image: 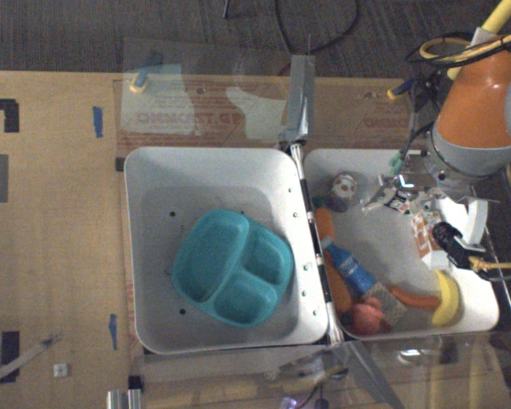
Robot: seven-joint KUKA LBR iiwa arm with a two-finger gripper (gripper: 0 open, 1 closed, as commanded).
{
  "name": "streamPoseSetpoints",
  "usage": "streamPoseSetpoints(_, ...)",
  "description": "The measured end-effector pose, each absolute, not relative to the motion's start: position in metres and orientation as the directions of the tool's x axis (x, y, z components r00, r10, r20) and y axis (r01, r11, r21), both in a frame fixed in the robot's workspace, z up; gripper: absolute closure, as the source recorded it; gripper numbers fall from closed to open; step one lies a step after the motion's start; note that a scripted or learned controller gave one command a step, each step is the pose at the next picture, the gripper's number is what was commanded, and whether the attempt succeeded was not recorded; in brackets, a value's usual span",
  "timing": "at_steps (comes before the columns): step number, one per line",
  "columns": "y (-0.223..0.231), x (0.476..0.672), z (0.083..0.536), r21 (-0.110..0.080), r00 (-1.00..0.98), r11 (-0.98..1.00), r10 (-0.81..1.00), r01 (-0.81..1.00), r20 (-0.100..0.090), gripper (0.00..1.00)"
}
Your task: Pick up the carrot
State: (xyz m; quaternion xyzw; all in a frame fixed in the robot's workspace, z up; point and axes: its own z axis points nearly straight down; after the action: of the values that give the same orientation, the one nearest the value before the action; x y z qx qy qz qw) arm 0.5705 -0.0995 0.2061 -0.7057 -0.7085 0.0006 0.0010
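Hand [396, 192] at upper right, grip state unreadable; carrot [331, 262] lies wedged against blue bottle [351, 267] and bin wall [311, 228], risking a mis-grab.

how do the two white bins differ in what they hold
The left bin holds one thing, a teal divided plate. The right bin holds a jumble of small things, among them a carrot, a blue bottle and a banana. Both are shallow and white.

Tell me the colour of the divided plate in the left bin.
Teal, a blue-green, seen clearly in the camera view: divided plate.
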Motion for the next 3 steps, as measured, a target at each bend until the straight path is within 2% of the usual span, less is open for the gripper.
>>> streamPoseSetpoints(1, -0.108, 0.546, 0.094, 0.003, 0.011, -0.011, 1.000, 1.000, -0.001, 0.00)
streamPoseSetpoints(2, -0.095, 0.542, 0.090, 0.012, -0.322, 0.322, 0.947, 0.947, -0.006, 0.00)
streamPoseSetpoints(3, -0.097, 0.543, 0.101, 0.017, -0.316, 0.316, 0.949, 0.949, -0.007, 1.00)
